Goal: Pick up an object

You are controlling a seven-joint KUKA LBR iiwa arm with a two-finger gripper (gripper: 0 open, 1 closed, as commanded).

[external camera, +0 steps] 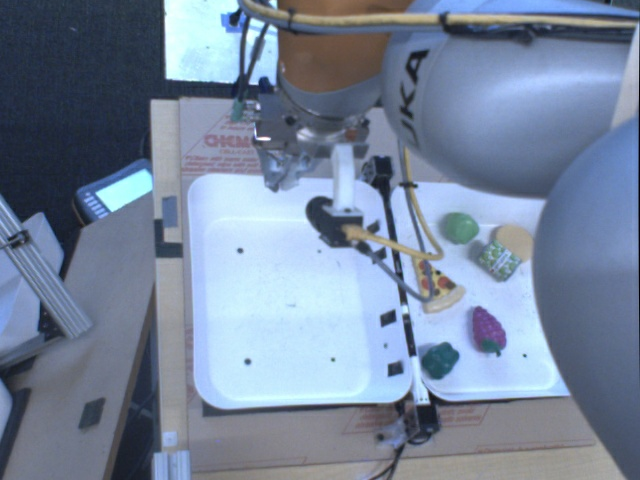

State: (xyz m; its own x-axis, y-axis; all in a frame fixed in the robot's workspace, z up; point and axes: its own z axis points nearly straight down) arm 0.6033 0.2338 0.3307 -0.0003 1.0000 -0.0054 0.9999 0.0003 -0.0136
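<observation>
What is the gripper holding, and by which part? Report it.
Nothing that can be seen: the gripper hovers at the far rim of the left bin, with no object in it.

Dark floor (pixel 70 68), tan bench (pixel 115 318), aluminium rail (pixel 40 278)

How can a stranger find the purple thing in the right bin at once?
Look at the right white bin, the one holding several small items. Toward its front edge, just right of the pizza slice and the dark green toy, lies the grape bunch. It alone is purple.

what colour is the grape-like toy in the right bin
The grape-like toy is purple, clear in the camera view.
</observation>
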